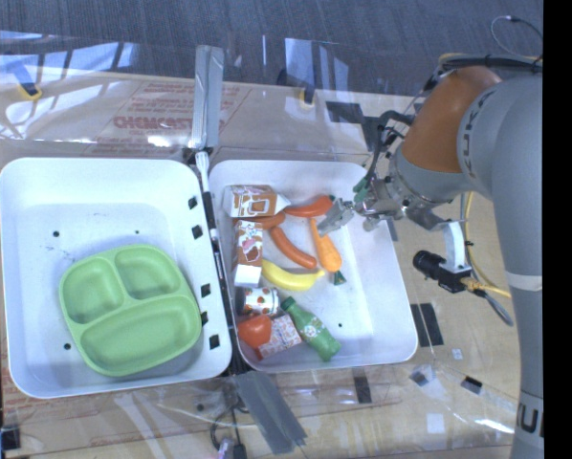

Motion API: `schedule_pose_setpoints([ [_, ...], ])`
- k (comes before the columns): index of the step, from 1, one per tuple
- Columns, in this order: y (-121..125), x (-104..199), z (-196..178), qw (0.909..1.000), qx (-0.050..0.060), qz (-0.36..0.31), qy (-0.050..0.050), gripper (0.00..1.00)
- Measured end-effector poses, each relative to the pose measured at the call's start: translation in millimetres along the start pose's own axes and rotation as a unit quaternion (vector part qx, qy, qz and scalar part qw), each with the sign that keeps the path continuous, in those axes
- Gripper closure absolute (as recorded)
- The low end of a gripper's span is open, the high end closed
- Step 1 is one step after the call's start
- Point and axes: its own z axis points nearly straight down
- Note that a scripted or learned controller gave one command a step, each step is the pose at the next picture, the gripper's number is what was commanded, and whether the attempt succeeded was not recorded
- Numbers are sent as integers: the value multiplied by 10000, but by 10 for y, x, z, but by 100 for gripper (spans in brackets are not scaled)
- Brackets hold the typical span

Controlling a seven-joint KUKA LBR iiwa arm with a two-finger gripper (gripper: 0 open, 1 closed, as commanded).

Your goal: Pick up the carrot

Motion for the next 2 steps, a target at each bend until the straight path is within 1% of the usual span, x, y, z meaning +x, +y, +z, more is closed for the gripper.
schedule_pose_setpoints([
  [1,-52,25,660,9997,-3,-230,-5,0],
  [2,-342,205,672,9998,13,-187,2,0],
])
